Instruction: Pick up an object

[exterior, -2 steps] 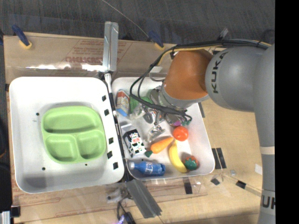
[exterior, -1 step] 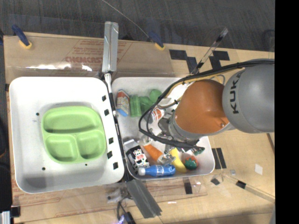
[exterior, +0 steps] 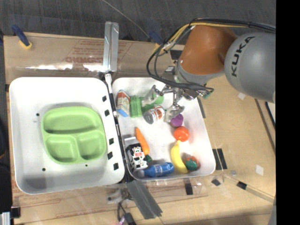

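End effector point(exterior: 165, 101) fingers spread over right bin point(exterior: 202, 125), nothing held; bench point(exterior: 234, 125) cardboard-brown, floor dark.

The grey arm point(exterior: 251, 64) enters from the right edge of the frame, its orange band point(exterior: 204, 50) in the upper right. Black cables loop beside the wrist. The gripper point(exterior: 169, 104) points down just right of centre, its metal fingers point(exterior: 176, 110) slightly parted.
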Action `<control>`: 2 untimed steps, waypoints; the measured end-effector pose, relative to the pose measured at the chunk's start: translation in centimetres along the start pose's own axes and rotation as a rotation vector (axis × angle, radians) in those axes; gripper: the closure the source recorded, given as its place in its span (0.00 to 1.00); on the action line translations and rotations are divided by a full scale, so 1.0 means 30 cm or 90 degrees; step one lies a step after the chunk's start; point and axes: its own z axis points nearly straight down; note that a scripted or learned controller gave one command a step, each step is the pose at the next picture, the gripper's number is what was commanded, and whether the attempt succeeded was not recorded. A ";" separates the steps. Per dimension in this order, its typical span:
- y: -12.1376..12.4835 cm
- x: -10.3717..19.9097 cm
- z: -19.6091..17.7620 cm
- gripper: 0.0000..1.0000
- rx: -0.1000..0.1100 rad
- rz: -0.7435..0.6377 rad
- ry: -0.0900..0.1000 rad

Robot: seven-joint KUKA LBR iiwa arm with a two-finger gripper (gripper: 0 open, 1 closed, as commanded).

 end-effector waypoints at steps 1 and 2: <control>0.005 0.133 0.170 0.00 -0.003 0.036 0.003; 0.173 0.046 0.195 0.00 -0.004 0.106 0.002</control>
